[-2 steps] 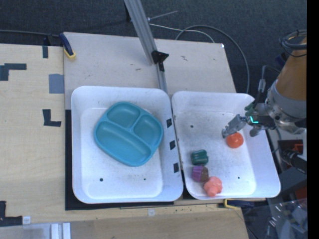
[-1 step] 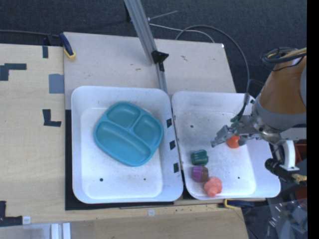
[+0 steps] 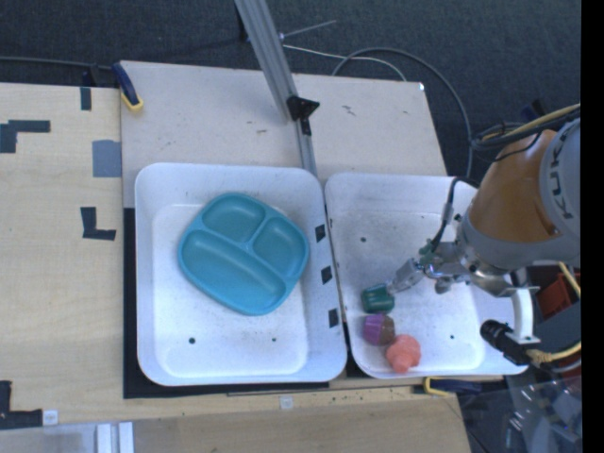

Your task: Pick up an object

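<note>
A small green object (image 3: 377,299) lies in the lower middle of the right bin (image 3: 396,196), with a purple piece (image 3: 378,327) and a pink piece (image 3: 404,352) just below it. The gripper (image 3: 413,274) hovers just to its upper right, holding nothing; how far it is open I cannot tell. A blue divided plate (image 3: 243,253) rests in the left bin (image 3: 160,347).

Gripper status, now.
Gripper: over the right bin, just above and right of the green object; nothing seen held, and whether it is open or closed cannot be told.
</note>
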